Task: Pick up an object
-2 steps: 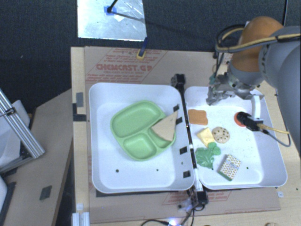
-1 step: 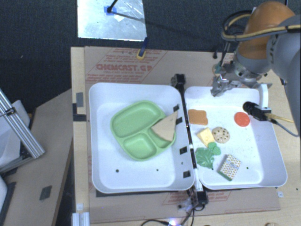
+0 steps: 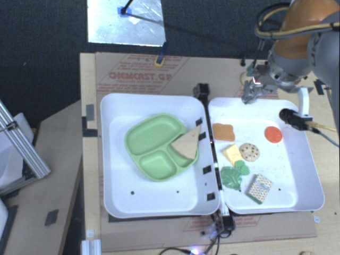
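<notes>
- Gripper (image 3: 252, 96) hanging over the back rim of the right bin (image 3: 305, 195), above the bin floor, nothing seen between it and the toys; how wide it stands cannot be told.
- Candidates spread in that bin with gaps for a reach: toast (image 3: 223, 132), red disc (image 3: 273, 135), cookie (image 3: 249, 152) touching the cheese (image 3: 232, 154), green leaf (image 3: 233, 176), patterned block (image 3: 259, 188).
- Left bin (image 3: 114, 195) bearing a green tray (image 3: 154, 145), tan wedge (image 3: 187, 143) leaning on its edge, harder to grab.

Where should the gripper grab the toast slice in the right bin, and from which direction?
Judging by its pose, come straight down on the toast slice: it lies flat with bare bin floor around it. Close the fingers across its two shorter, straighter sides, probably left and right edges.
</notes>
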Robot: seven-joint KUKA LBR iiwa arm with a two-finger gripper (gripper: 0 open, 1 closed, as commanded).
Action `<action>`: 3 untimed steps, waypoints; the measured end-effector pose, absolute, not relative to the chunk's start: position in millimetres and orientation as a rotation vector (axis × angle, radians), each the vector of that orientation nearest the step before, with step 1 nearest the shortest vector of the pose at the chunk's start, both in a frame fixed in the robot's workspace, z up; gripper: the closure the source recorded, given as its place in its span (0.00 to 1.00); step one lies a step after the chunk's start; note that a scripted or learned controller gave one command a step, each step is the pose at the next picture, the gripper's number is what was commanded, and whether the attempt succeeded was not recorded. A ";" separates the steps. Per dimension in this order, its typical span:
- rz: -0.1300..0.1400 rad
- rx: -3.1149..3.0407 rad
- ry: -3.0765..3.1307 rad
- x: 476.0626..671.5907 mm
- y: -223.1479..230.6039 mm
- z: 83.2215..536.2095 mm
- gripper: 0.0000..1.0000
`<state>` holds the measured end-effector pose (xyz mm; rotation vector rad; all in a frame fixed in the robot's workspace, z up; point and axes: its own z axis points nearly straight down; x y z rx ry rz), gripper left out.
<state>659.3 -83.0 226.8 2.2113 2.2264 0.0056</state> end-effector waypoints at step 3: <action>0.004 2.212 2.231 630.9 52.4 226.2 1.00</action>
